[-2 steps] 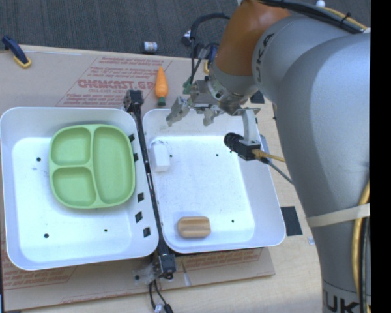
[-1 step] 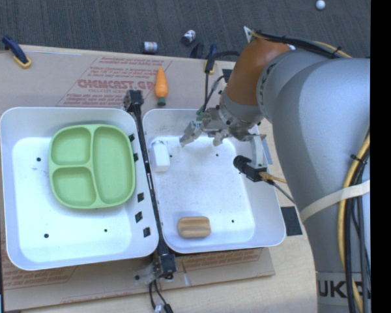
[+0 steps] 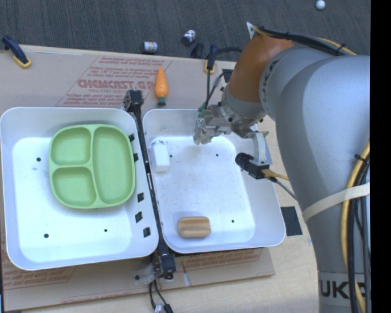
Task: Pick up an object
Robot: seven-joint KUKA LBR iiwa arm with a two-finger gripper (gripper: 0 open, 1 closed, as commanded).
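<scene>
Green divided tray [image 3: 92, 166] far left of hand, in left bin [image 3: 13, 240]. White block [image 3: 160, 155] just left-below hand. Brown block [image 3: 193, 227] well below. Hand [image 3: 202, 134] over right bin [image 3: 264, 230], grip state unclear. Risk: closing on nothing, both blocks apart from hand.

Red print is seen on the brown cardboard sheet [image 3: 85, 77] lying under the two bins. The largest line is read as "CHEMCAST GR", the remaining letters being cut off by the bin rim. Smaller red lines above and below it are noted, but they are too fine to be read. White letters "UK" are read on the grey arm base [image 3: 339, 285] at the lower right; the word is cut off at both sides. No other text, number or label can be made out.
</scene>
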